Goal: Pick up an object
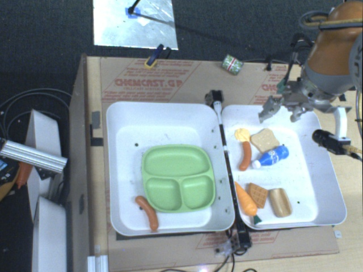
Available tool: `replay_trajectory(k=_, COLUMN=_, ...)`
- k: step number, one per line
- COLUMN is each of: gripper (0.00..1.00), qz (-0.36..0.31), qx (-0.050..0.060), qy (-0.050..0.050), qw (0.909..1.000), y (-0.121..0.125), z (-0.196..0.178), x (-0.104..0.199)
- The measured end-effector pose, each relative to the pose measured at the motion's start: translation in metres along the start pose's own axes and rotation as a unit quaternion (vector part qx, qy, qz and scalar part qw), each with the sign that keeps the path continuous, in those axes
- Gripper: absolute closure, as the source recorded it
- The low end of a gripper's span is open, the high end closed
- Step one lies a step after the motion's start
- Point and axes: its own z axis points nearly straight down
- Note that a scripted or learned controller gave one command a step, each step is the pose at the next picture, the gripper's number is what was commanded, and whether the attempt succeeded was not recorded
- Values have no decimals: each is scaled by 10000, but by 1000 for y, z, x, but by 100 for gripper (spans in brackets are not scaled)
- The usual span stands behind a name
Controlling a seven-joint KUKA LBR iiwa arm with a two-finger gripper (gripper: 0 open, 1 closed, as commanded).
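I am hovering over the far edge of the right bin (323, 169), and my gripper (283, 110) is hanging with its two fingers spread apart and nothing between them.

Taking that bin as my landmark and working from its near wall outward: the carrot (244, 199) is lying at the near left corner, with the waffle (257, 194) touching it and the bread roll (279, 202) just beside that. Further in, the blue bottle (272, 156) is resting against the toast slice (264, 139), and the right-bin sausage (245, 155) is lying along the left wall with a small yellow piece (242, 134) beyond its far end. Any of these could be my object — none is under my fingers yet.

As I judge it, the crowding is the risk. The bottle and toast are touching, so a descent between them could nudge one aside or pinch both, and the round bottle looks likely to roll away from closing fingers. Coming down where I am now, I would be closing on bare bin floor near the far wall.

Left of the landmark, the left bin (122, 135) is holding a green divided plate (178, 177) and another sausage (148, 212). Both bins are sitting on printed cardboard (164, 81); beyond its far edge are a small can (232, 64), a clip (157, 55) and a shiny sheet (135, 16) on dark carpet.
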Motion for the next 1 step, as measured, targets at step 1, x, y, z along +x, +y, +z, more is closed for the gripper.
replay_trajectory(k=1, gripper=0, qz=2, qx=9, qy=0, qw=10000, y=2, z=83, x=10)
